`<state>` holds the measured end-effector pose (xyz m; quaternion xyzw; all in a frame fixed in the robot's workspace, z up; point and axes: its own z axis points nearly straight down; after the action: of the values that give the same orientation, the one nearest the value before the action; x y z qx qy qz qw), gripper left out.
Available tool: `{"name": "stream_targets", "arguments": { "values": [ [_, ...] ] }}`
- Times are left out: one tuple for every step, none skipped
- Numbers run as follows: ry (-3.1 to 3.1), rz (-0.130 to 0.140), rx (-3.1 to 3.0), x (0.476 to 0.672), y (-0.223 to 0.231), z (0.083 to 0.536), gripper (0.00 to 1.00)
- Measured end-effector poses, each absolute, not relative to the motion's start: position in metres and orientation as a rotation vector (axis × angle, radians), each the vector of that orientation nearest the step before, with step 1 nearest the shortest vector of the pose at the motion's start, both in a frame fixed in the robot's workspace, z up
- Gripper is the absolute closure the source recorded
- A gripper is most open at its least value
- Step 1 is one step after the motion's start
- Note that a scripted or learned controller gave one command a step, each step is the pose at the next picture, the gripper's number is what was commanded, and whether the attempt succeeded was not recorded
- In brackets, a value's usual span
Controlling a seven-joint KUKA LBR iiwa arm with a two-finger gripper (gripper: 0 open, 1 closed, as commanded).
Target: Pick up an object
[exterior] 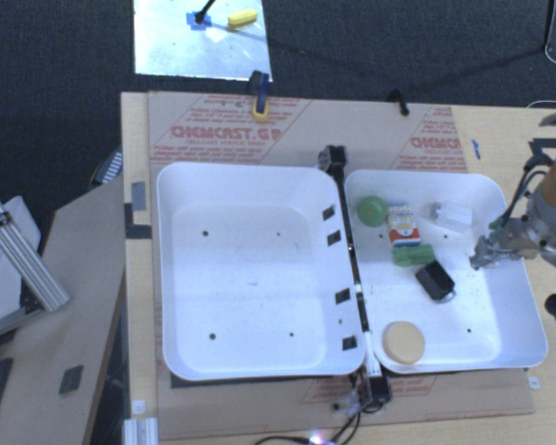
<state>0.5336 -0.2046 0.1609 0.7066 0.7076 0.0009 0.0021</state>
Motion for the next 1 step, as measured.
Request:
{"name": "stream_targets", "arguments": {
  "values": [
    [2.207, 0.021, 2.203, 0.5228, -0.1554, 0.1069, 1.0]
  ]
}}
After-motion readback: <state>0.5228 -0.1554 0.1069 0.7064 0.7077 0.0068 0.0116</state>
